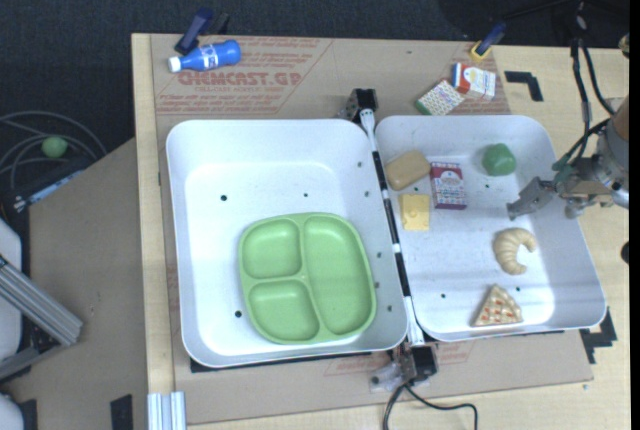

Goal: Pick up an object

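Note:
The right bin (pixel 560 303) holds several toy foods: a tan bread block (pixel 407 169), a red and white carton (pixel 448 185), a green ball (pixel 498 159), a yellow cheese square (pixel 415 212), a croissant (pixel 514 249) and a pizza slice (pixel 497 308). My gripper (pixel 540 194) hangs low over the right side of this bin. It is just above and right of the croissant and below and right of the green ball. Nothing shows in its grasp.
In the left bin (pixel 200 168) lies a green divided plate (pixel 305 276). On the bench behind the bins lie a blue and white bottle (pixel 205 56) and two small packs (pixel 442 98) (pixel 478 81). Cables run along the bench's right edge (pixel 590 98).

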Robot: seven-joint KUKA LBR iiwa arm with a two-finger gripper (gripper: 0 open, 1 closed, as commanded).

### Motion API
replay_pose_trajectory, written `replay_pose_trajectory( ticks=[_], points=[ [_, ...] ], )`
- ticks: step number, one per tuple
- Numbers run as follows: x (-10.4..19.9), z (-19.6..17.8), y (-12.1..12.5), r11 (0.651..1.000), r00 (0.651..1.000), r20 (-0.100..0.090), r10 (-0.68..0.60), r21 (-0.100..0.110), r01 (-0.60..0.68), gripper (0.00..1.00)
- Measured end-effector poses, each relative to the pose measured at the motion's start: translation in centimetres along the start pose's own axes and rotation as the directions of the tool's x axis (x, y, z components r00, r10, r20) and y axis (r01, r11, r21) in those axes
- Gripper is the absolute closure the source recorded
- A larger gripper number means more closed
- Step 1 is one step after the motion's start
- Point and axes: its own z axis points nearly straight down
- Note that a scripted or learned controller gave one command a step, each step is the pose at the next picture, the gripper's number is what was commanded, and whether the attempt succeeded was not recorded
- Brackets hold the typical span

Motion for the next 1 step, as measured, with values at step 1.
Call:
replay_pose_trajectory(
  ticks=[1],
  points=[
    [1.24, 10.47, -1.43, 1.000, 1.000, 0.000, 0.000, 0.001, 0.000, 0.00]
  ],
)
